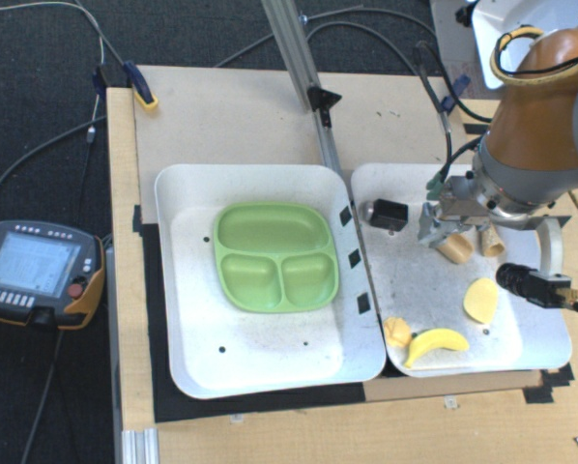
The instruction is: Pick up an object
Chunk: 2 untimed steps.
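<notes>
The hand (450,228) hangs low in the right bin (405,288) over a tan block (455,248); its grip I cannot tell; banana (436,343) and yellow slice (480,301) lie nearer — green tray (274,256) left.

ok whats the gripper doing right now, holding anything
Gripper: low in the right bin, just above a tan cylindrical block; whether it is open, closed or holding anything cannot be told.

Banana (436,344) (yellow, curved) flat, right bin's (417,288) front.
</notes>
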Tool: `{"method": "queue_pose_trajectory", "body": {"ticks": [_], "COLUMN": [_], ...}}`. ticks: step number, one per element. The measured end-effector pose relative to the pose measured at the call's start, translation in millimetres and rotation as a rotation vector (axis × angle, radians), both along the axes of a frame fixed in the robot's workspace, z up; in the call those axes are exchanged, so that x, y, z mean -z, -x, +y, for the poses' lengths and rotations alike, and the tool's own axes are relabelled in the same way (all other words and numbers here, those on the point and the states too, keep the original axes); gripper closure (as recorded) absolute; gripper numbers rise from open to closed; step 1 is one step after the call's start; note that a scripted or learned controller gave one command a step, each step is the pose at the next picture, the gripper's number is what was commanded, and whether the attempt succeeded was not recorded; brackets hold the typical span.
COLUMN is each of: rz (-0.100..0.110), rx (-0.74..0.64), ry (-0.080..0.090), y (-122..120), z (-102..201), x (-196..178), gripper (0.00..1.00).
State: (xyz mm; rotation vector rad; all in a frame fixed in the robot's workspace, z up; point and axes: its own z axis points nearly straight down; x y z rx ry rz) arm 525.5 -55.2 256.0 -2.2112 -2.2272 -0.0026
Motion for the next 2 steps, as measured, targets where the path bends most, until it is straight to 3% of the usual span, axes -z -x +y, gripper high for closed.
{"method": "queue_pose_trajectory", "body": {"ticks": [2], "rz": [0.003], "rx": [0.001], "ry": [0.001], "y": [33], "z": [106], "x": [21], "gripper": [1.00]}}
